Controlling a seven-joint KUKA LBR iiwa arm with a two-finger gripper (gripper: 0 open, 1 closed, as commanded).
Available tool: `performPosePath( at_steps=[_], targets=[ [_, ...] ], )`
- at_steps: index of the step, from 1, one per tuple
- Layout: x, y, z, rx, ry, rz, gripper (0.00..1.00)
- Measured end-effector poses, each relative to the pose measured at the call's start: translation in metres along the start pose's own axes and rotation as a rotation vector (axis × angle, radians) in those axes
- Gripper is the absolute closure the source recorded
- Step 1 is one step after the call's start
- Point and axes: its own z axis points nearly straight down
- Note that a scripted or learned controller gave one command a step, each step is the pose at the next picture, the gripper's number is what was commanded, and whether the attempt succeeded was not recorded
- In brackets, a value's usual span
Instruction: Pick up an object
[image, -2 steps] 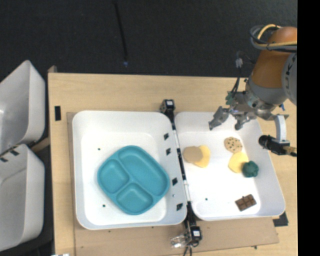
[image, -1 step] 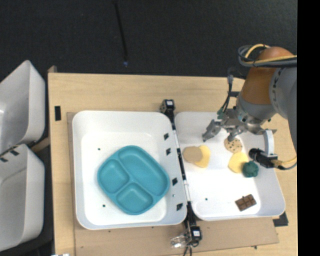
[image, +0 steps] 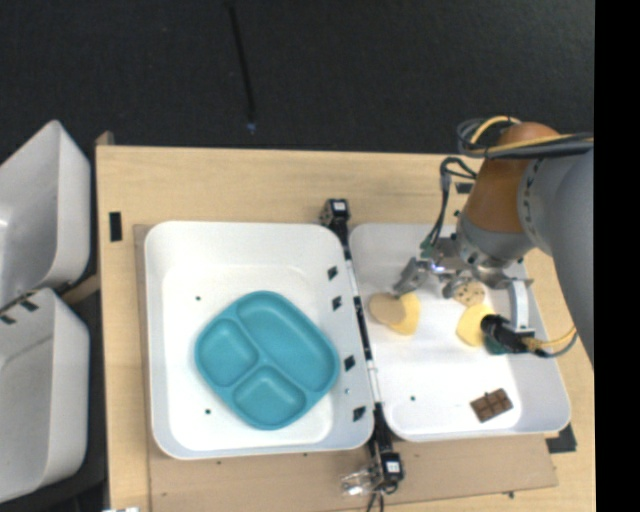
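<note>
- Fingers (image: 415, 277) of the grey two-finger gripper (image: 437, 272) sit in the upper part of the right shallow white bin (image: 535, 395); whether they are spread or closed cannot be told, as the metal parts there are small and blurred.
- Nothing is visibly caught between them.
- At about seven o'clock from the fingers, just beside them, lies a tan and yellow heart-shaped soft object (image: 395, 312); whether the tips touch it cannot be told.
- A yellow rounded chunk (image: 471, 324) lies at about four o'clock from the gripper, near the bin's right side, with a small black part and a yellow cable of the arm just beside it at three o'clock.
- A small round beige piece with dark dots (image: 465, 292) sits at twelve o'clock from the yellow chunk, close under the wrist.
- A dark brown rectangular block (image: 491, 405) lies well apart from the others, at about five o'clock from the gripper, near the bin's lower right corner.
- The grey arm with its orange band (image: 495, 195) reaches in at two o'clock from the gripper.
- In the left shallow white bin (image: 170, 260) rests a teal plastic divided plate (image: 264, 358) with three compartments, lying flat.
- Both bins stand side by side on the light wooden desk (image: 270, 185).
</note>
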Motion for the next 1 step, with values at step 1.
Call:
performPosePath(
  at_steps=[1],
  targets=[
    [-0.001,0.002,-0.0147,-0.008,0.0,0.003,1.0]
  ],
)
